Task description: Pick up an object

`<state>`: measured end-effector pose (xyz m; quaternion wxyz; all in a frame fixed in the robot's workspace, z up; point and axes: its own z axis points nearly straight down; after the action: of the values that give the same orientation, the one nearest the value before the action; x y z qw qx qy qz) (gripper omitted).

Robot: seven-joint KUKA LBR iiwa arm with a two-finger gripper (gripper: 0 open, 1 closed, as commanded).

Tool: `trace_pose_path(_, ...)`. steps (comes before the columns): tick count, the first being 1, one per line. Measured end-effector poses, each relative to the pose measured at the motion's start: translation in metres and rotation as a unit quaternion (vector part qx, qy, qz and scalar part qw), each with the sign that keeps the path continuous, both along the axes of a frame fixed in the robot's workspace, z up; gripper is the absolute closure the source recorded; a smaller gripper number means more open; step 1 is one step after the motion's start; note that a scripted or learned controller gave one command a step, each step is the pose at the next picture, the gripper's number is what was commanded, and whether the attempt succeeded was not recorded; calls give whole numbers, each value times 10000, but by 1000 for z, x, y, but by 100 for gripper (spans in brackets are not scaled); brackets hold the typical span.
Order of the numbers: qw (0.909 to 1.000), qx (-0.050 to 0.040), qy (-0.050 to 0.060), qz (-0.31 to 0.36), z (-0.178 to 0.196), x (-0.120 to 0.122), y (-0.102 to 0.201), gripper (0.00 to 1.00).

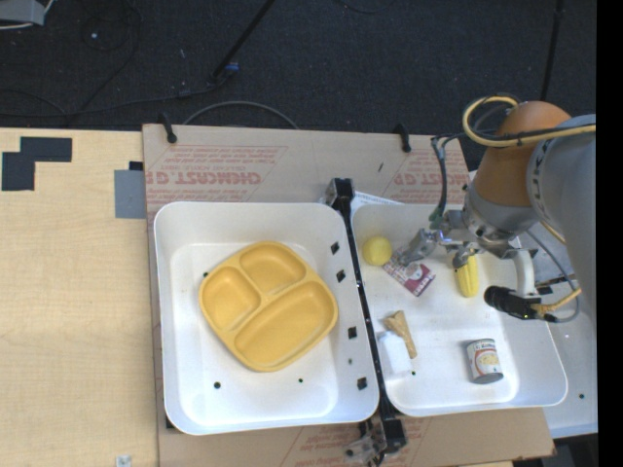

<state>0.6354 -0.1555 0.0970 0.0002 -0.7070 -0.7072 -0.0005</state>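
While hanging low over the right bin (545, 382), claw (435, 246) sits just above the small red-and-white packet (411, 276), yellow ball (378, 251) just to its left; finger spread hidden, cannot tell, nothing seen held. Best to drop straight onto the packet, clear of ball and yellow corn piece (468, 278). Tin can (484, 361) and tan scrap (399, 330) well apart; yellow divided plate (268, 305) in left bin (185, 232).
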Motion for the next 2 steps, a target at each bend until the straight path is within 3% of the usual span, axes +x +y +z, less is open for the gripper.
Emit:
trace_pose_path(1,10000,6,-24,9,15,2,1,100)
trace_pose_path(2,10000,-9,-7,0,58,0,-4,100)
